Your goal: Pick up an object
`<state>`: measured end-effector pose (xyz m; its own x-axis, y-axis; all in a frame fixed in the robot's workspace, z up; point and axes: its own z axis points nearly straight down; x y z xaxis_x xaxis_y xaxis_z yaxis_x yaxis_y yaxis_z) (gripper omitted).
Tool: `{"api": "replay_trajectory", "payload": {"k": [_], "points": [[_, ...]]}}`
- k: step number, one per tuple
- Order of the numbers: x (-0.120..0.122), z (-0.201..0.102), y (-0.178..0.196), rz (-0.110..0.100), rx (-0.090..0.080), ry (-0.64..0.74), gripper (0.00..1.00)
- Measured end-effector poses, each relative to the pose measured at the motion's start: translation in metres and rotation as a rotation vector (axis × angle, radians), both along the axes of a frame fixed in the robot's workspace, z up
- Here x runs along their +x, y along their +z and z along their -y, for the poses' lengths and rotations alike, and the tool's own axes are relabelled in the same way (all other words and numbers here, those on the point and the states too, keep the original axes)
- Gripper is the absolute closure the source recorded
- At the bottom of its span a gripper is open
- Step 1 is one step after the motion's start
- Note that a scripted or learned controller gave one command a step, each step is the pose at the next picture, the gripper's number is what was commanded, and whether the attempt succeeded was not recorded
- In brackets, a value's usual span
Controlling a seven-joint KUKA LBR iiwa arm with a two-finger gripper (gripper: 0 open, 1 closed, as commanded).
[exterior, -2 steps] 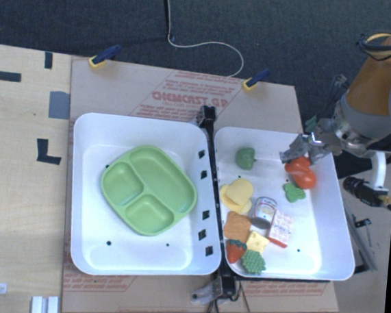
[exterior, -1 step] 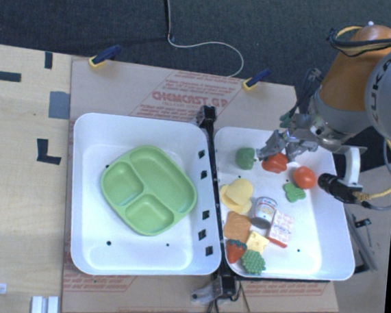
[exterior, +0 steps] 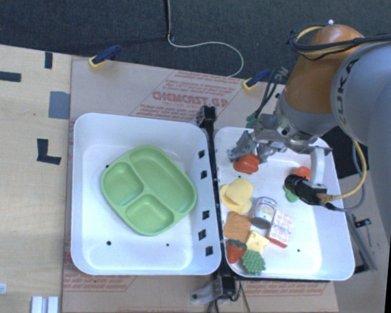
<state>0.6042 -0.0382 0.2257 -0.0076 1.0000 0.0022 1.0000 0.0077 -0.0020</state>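
My gripper hangs over the far left part of the right bin. Just below its tip lies a small red-orange toy fruit, touching or nearly touching it. Nearer the front of that bin lie a yellow piece, a small can, a red-and-white packet, a brown bread slice, a cheese wedge, a strawberry and a broccoli floret. An orange-and-green toy lies to the gripper's right.
A green divided plate lies in the left bin. The wall between the two bins runs just left of the gripper. The grey arm covers the far right corner. A cable crosses the floor behind.
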Motion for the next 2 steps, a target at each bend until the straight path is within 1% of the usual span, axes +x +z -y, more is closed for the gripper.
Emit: {"api": "replay_trajectory", "payload": {"k": [1, 2], "points": [[-0.014, -0.062, 0.002, -0.001, 0.000, 0.001, 1.00], [-0.013, -0.107, -0.002, 0.000, -0.001, -0.001, 1.00]]}}
